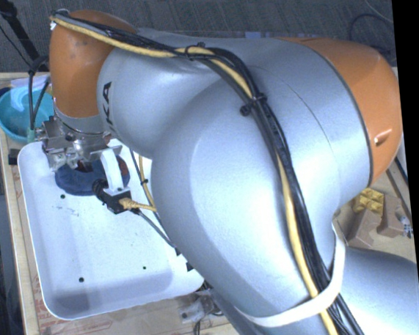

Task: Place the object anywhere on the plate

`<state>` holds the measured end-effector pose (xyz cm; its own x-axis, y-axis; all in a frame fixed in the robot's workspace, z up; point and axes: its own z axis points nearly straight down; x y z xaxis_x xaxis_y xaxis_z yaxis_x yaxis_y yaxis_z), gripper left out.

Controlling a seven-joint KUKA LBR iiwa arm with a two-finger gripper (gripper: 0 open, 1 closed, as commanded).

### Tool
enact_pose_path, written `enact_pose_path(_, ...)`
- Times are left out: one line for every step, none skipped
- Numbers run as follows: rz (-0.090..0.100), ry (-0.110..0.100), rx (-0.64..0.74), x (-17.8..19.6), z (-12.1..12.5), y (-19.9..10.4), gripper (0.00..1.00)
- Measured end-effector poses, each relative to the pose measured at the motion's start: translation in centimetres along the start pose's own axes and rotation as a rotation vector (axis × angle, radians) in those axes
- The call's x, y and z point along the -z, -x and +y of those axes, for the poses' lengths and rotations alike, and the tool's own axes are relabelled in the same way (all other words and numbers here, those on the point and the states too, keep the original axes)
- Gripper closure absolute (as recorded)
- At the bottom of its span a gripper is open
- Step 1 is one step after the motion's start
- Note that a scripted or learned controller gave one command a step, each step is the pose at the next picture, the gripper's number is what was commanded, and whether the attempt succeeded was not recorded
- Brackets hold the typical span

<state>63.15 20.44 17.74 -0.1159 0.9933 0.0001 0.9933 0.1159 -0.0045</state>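
A dark blue plate point(78, 181) lies at the back of the left white bin point(95, 277), partly covered by the arm's wrist. My gripper point(74, 158) hangs directly over the plate, its tip close to or touching the plate's surface. A small reddish-brown patch shows at the gripper's tip, too hidden to tell what it is. The big grey arm with its orange band point(77, 58) covers most of the view.
A light blue bowl point(18, 109) stands outside the bin at the back left. Black and yellow cables point(136, 205) trail from the wrist over the bin. Tan wooden blocks point(372, 210) sit at the right. The near half of the left bin's floor shows.
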Motion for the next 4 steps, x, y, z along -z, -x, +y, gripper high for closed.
enact_pose_path(0.000,-0.003,-0.245,-2.0,1.3,6.5,1.00)
enact_pose_path(-0.001,0.001,0.063,-0.7,1.8,4.9,1.00)
enact_pose_path(0.005,0.001,0.046,0.0,1.4,9.0,1.00)
enact_pose_path(0.003,0.007,-0.032,2.9,0.9,13.7,1.00)
